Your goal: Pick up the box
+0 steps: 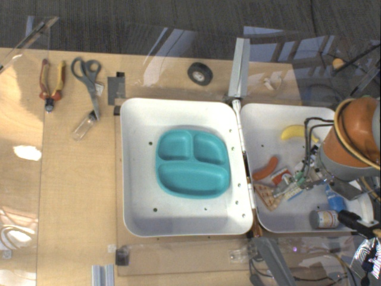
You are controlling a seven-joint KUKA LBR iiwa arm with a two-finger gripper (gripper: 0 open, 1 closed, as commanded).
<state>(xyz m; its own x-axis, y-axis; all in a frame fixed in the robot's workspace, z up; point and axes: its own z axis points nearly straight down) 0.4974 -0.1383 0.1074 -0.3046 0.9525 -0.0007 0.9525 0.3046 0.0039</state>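
Note:
A small flat box with light, printed faces lies tilted on the floor of the right bin, near its front left. The gripper hangs right over the box's upper right end, below the grey wrist and orange band of the arm. Cables and the wrist hide the gripper's tips, and I cannot see whether it touches the box.
Around the box lie a red sausage, a brown patterned piece, a banana, a blue bottle and a can. The left bin holds a teal divided tray. Scissors, pliers and a tape roll sit on the bench behind.

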